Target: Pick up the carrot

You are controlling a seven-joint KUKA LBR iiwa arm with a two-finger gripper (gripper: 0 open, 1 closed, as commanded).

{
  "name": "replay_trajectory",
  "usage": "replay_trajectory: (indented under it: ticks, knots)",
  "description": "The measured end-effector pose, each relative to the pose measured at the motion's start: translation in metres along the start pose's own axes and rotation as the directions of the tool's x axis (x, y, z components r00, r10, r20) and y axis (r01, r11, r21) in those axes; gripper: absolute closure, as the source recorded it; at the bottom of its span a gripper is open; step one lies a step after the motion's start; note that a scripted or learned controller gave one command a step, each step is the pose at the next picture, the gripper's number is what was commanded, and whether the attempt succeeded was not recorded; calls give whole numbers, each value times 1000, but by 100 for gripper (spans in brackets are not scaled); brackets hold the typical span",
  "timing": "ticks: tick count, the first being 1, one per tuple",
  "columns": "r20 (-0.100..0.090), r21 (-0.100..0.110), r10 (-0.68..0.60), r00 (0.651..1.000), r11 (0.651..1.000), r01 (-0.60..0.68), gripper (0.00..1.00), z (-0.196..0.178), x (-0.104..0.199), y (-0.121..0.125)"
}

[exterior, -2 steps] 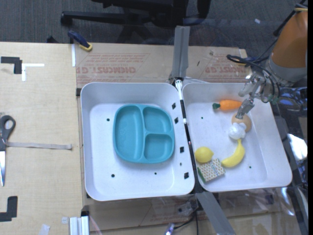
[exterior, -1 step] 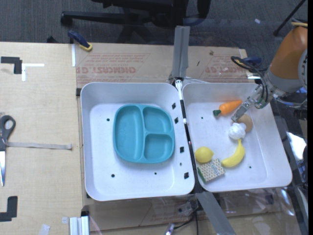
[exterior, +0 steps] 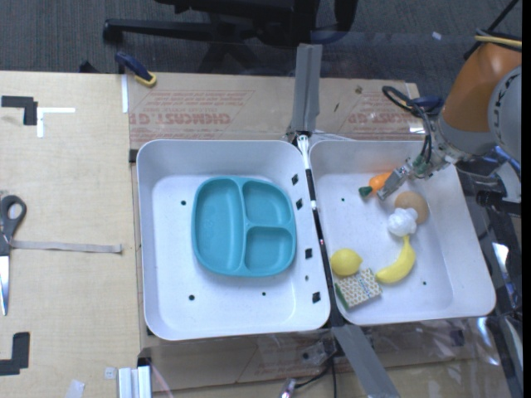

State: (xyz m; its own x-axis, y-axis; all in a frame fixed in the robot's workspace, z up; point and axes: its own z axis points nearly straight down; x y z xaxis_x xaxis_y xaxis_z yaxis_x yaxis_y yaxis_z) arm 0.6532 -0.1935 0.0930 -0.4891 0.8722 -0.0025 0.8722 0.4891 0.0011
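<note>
The carrot (exterior: 378,182) is small and orange with a green end. It lies in the right bin (exterior: 465,301) near the back wall. My gripper (exterior: 404,173) hangs low at the carrot's right end, reaching in from the right under the orange band of the arm (exterior: 479,81). It seems to touch or sit just beside the carrot. The carrot rests on the bin floor.
Close in front of the carrot lie a brown egg-like item (exterior: 414,205) and a white garlic bulb (exterior: 402,222). A banana (exterior: 397,265), a lemon (exterior: 346,261) and a patterned sponge (exterior: 358,288) lie nearer the front. A teal divided plate (exterior: 245,225) is in the left bin (exterior: 158,247).
</note>
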Motion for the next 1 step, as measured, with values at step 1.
replay_trajectory:
  ticks: [1]
  knots:
    - [5, -2, -3, 1000, 1000, 3, 100, -11, -1, 1]
